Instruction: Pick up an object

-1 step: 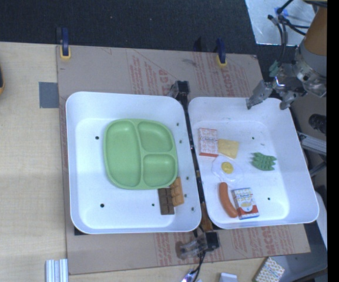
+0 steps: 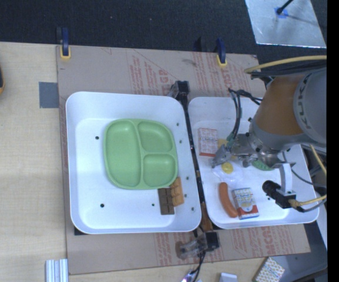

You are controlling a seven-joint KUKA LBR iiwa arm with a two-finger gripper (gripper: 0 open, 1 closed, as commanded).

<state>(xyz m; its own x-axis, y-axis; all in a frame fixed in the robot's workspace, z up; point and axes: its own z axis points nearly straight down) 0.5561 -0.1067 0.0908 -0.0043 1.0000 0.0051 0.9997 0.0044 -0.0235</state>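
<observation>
The gripper [image 2: 223,155] is low inside the right bin [image 2: 216,219], near the middle of it. I cannot tell its state from this view. A small yellow piece [image 2: 227,168] lies just under its tip, and a card packet [image 2: 208,141] lies just to its left. A sausage [image 2: 226,199] and a small box [image 2: 244,202] lie nearer to the front edge, apart from the gripper. In the left bin [image 2: 81,210] rest a green plate [image 2: 140,154] and a brown block [image 2: 171,197].

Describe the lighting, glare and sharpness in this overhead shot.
Camera view: even, soft light; the left bin looks bright white, nearly washed out; green plate casts little shadow; the tool is soft and blurred; the snack packet print is unreadable.
</observation>
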